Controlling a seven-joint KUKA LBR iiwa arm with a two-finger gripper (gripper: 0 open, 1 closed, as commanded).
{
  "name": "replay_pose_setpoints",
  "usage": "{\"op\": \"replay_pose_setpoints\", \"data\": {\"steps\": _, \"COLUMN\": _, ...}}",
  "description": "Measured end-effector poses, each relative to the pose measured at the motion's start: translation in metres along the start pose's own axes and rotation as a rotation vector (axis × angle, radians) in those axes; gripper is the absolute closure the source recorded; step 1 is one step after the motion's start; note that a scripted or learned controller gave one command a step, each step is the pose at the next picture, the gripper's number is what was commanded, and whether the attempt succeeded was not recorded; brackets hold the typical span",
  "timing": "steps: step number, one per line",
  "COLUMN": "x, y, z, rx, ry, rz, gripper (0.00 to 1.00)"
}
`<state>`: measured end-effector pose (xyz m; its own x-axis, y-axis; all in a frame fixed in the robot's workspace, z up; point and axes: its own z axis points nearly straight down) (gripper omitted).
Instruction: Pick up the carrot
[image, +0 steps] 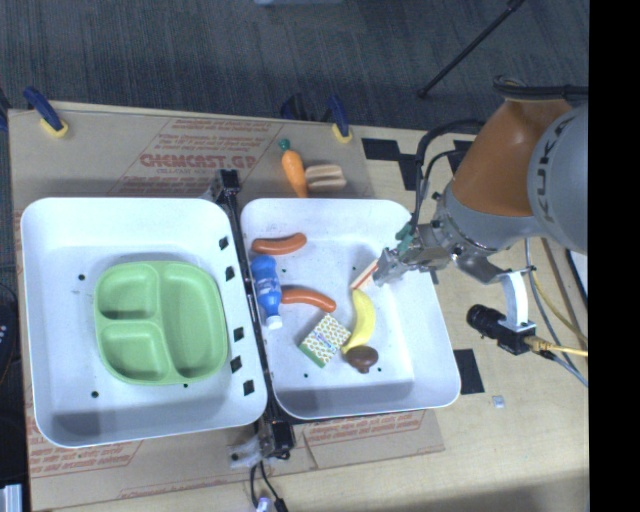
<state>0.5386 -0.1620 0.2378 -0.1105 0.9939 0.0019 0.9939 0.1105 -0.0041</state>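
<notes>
Small orange carrot with a green top (292, 170) lies outside both bins, on the brown cardboard sheet (200, 150) covering the bench, just behind the back rim of the right-hand shallow white bin (432, 350); green end points away from the bin; a tan and brown bun-shaped toy (325, 178) sits just beside it to the right.

Grey arm with orange band enters from the right; gripper (392, 262) is low over the right side of the right bin, near the top of the yellow banana (361, 320); cannot tell whether it is wide or narrow; well apart from the carrot.

Right bin contents: reddish-orange sausage (279, 243) near the back; second sausage of the same colour (308, 297) mid-bin; blue and white bottle (266, 286) against the left wall; yellow and green patterned square packet (325, 340) just left of the banana; dark brown round piece (361, 357) touching the banana's lower end.

Left-hand white bin (50, 330): green sectioned plastic plate (160, 320), lying flat.
</notes>
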Motion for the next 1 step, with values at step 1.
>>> {"op": "replay_pose_setpoints", "data": {"steps": 1, "x": 0.0252, "y": -0.0604, "z": -0.0122, "rx": 0.002, "ry": 0.001, "rz": 0.373, "gripper": 1.0}}
